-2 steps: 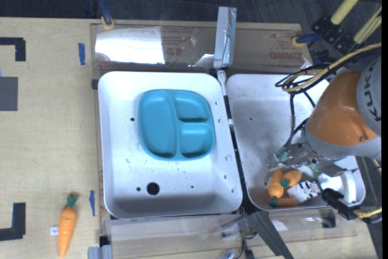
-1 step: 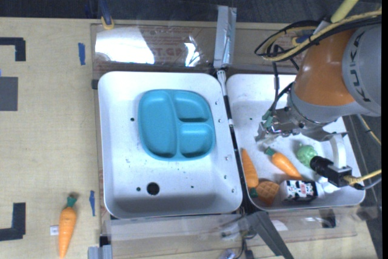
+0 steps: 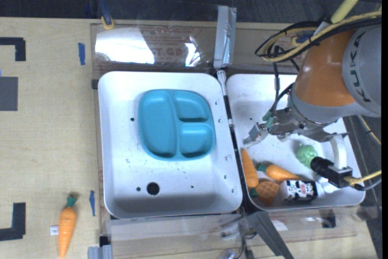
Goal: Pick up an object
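My gripper [image 3: 259, 133] hangs over the right bin [image 3: 254, 94], in its left middle part, with the grey and orange arm reaching in from the right. Nothing shows in its grasp. Just below it lie an orange carrot-shaped toy [image 3: 247, 170] along the bin's left wall, a second orange piece [image 3: 280, 173] and a brown waffle-like piece [image 3: 267, 191]. A black and white carton [image 3: 300, 190] lies at the bin's front edge. A green toy [image 3: 305, 153] sits to the right of the gripper, partly under the wrist.
The left bin [image 3: 115, 148] holds a blue divided plate [image 3: 176, 123] and a small black round thing [image 3: 153, 188] near its front. A toy carrot [image 3: 66, 224] lies on the wooden bench outside the bins, at the lower left.
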Motion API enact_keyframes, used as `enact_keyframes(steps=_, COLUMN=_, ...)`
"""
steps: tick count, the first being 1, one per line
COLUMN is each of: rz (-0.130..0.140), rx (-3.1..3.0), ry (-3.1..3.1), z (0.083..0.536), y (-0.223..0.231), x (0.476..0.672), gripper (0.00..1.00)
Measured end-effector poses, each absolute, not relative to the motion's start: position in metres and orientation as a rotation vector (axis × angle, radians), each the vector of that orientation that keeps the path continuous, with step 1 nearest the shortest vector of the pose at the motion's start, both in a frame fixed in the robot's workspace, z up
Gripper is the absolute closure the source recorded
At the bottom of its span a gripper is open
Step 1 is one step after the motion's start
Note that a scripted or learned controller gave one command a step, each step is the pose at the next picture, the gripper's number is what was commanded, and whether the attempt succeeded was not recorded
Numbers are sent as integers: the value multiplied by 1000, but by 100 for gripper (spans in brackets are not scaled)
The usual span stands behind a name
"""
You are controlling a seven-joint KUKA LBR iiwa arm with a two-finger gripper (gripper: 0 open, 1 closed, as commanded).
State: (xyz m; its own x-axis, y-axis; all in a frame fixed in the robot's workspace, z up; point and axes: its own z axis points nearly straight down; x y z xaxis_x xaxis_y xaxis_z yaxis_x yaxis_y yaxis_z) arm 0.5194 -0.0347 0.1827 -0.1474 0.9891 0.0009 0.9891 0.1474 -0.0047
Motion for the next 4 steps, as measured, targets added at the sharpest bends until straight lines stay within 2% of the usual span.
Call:
enact_keyframes(steps=1, rz=7, rx=-2135, ry=-2298, z=185, y=-86, x=482, gripper=0)
enact_keyframes(steps=2, rz=10, rx=-2143, ry=-2285, z=116, y=-100, x=476, gripper=0)
enact_keyframes(steps=3, rz=-1, rx=-2217, ry=-2219, z=86, y=-111, x=479, gripper=0)
enact_keyframes(steps=4, rz=-6, rx=-2223, ry=-2223, z=96, y=-112, x=481, gripper=100)
